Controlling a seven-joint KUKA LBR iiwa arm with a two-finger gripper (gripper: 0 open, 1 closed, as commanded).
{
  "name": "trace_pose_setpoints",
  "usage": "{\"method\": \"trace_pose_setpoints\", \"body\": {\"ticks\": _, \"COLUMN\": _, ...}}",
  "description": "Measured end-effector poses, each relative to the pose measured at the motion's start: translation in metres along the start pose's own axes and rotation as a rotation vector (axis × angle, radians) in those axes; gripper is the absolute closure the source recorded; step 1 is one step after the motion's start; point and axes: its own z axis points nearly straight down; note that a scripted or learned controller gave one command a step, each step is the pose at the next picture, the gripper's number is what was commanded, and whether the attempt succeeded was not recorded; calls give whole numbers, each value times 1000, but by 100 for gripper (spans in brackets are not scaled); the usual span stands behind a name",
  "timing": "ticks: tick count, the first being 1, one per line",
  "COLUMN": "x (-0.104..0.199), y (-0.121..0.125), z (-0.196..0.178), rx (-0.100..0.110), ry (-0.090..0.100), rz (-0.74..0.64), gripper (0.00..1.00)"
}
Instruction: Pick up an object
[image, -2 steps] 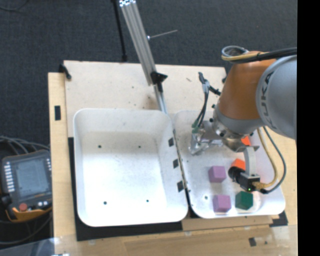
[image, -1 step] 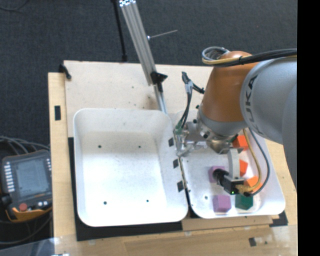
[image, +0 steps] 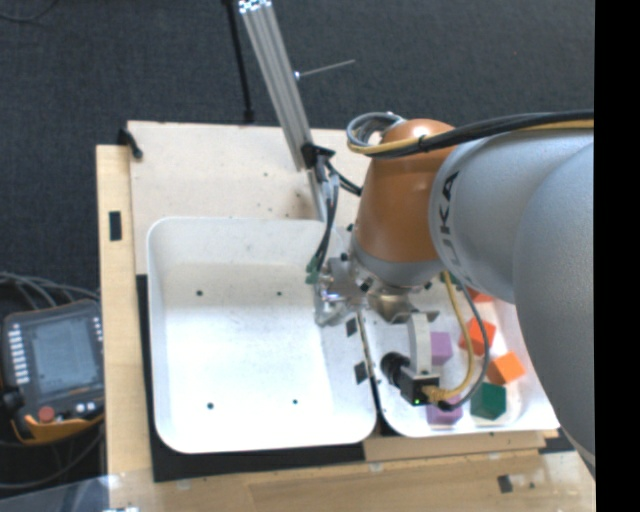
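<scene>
Arm (image: 420, 220) hangs low over right bin (image: 530, 420) because blocks sit there: purple block (image: 438, 348), orange block (image: 508, 368), green block (image: 489, 401). Arm hides jaws; can't tell if spread or pressed.

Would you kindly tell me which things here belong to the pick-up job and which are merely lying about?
For the job:
- gripper, over the divide between the bins
- right bin
- purple block, orange block and green block in it

Lying about:
- left bin
- teach pendant, left of the bench
- aluminium rail, behind the bins
</scene>
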Motion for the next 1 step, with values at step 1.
{"method": "trace_pose_setpoints", "body": {"ticks": 1, "x": 22, "y": -13, "z": -8, "rx": 0, "ry": 1, "rz": 1, "gripper": 100}}
